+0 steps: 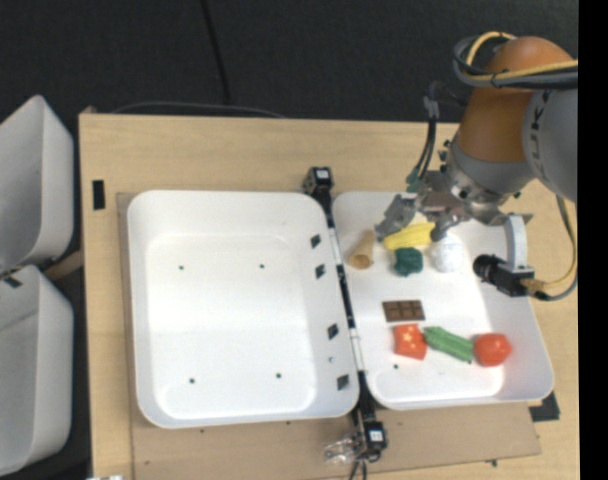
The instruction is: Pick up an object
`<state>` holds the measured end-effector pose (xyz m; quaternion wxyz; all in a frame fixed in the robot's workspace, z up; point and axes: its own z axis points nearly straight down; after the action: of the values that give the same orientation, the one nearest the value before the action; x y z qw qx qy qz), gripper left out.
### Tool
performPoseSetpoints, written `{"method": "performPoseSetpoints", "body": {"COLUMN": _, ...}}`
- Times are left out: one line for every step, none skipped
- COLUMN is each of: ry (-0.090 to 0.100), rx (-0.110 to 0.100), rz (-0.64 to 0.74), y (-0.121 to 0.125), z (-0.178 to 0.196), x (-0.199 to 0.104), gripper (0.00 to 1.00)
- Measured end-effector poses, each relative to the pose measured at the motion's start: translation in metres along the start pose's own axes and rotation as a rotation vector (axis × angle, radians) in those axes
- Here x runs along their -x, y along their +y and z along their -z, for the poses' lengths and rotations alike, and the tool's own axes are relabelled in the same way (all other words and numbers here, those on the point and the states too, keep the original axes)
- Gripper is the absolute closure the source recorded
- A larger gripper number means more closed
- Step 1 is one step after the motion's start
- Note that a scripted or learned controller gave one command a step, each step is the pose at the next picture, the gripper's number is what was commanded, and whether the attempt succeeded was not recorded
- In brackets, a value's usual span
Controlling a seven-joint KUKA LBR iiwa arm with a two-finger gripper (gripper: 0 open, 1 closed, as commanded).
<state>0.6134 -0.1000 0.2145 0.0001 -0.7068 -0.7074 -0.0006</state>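
— Over the right bin [524,368], what is hidden by the arm [499,118]?

— Most of the far corner of that bin is covered by the grey and orange wrist. The end effector [421,223] is seen low over a yellow object [409,235], with dark fingers spread to either side of it; whether the object is actually gripped cannot be told, as the fingertips are blurred against it.

— And the other pieces?

— A teal lump [409,260] is found just beside the yellow object, and a white rounded piece [446,256] is partly lost against the white plastic floor. A small tan cylinder [361,252] is seen near the divide between the bins. Nearer the camera, a flat brown block [403,311] with a ridged top is laid, and below it a red chunk [409,342], a long green piece [449,343] and a round red ball [492,349] are lined up, touching or nearly so.

— The left bin [144,298]?

— Smooth, glossy walls and rounded corners are shown. Both bins are carried by a pale wooden desk [104,148].
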Motion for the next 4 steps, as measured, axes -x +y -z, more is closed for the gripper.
{"method": "performPoseSetpoints", "body": {"ry": -0.003, "rx": -0.003, "rz": 0.000, "y": 0.023, "z": -0.097, "x": 0.009, "gripper": 0.00}}
{"method": "performPoseSetpoints", "body": {"ry": -0.004, "rx": -0.002, "rz": -0.004, "y": 0.001, "z": -0.114, "x": 0.045, "gripper": 0.00}}
{"method": "performPoseSetpoints", "body": {"ry": 0.001, "rx": -0.024, "rz": -0.002, "y": 0.050, "z": -0.114, "x": 0.028, "gripper": 0.00}}
{"method": "performPoseSetpoints", "body": {"ry": -0.001, "rx": -0.021, "rz": -0.004, "y": 0.048, "z": -0.105, "x": 0.031, "gripper": 1.00}}
